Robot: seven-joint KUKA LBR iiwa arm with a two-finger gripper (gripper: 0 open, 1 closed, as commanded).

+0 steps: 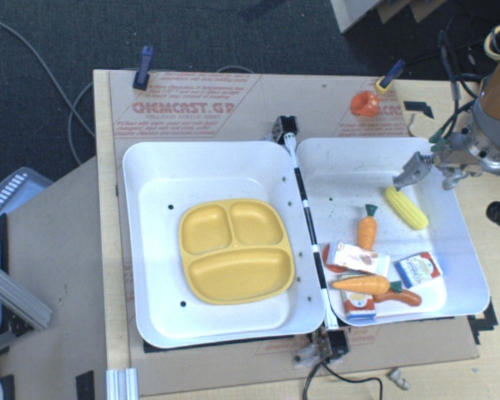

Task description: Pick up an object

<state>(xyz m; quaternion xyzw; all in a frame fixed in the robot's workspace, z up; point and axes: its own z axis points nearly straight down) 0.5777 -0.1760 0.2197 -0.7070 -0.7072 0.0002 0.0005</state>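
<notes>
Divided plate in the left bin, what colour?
Plain yellow, no pattern; the divided plate shows in the camera view.

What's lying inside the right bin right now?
The right bin holds a corn cob, two carrots and small cartons. Whatever lies beneath the lower carrot is covered.

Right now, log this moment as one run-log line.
stage: approach | gripper: above right bin, beside corn cob | holding: nothing seen | carrots, cartons: in right bin | yellow plate: left bin
</notes>
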